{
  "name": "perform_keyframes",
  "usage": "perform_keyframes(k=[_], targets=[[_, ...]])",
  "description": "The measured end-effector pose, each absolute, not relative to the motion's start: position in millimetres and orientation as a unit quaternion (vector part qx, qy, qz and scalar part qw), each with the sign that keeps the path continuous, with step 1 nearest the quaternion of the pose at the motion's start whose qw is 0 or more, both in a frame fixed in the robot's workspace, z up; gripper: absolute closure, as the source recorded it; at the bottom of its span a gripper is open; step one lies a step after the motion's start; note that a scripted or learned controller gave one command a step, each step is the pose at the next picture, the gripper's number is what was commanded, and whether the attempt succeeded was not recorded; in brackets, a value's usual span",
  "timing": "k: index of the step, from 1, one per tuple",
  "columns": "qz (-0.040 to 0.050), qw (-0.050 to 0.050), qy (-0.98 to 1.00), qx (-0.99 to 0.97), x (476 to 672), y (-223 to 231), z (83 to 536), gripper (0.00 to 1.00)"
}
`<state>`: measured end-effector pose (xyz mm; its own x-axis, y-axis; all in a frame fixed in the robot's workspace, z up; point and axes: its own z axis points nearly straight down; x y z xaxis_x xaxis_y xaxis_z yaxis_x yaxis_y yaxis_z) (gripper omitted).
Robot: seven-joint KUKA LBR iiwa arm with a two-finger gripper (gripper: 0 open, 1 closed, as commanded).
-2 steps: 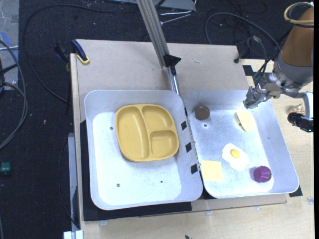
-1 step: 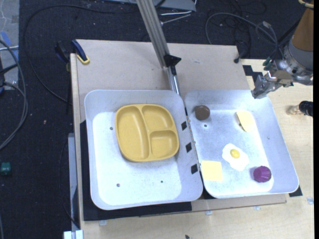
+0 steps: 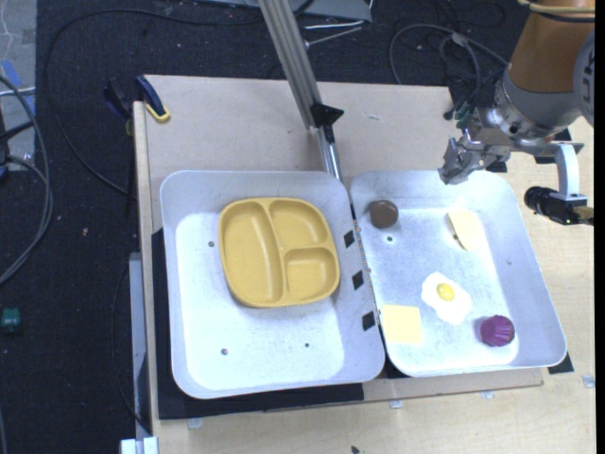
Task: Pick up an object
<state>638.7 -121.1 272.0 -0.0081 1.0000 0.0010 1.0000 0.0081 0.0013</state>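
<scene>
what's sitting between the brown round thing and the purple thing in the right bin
In the camera view, the fried egg lies roughly on the line from the brown round piece to the purple piece, nearer the purple one. The rest is bare bin floor.

On the bench point(image 3: 236, 121), the left bin point(image 3: 189, 348) holds a divided tray point(image 3: 280, 252). The right bin point(image 3: 529, 282) holds a round piece point(image 3: 383, 214) at its far left, a fried egg point(image 3: 446, 296) nearer.

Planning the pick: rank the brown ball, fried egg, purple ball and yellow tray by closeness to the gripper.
From the gripper:
1. Brown ball, right bin's far-left corner.
2. Fried egg, right bin, mid-front.
3. Purple ball, right bin's near-right corner.
4. Yellow tray, left bin.
</scene>
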Motion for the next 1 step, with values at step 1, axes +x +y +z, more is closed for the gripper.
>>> perform_keyframes(k=[1], targets=[[0.0008, 0.0, 0.71, 0.705, 642.9, -68.2, 275.8, 1.0]])
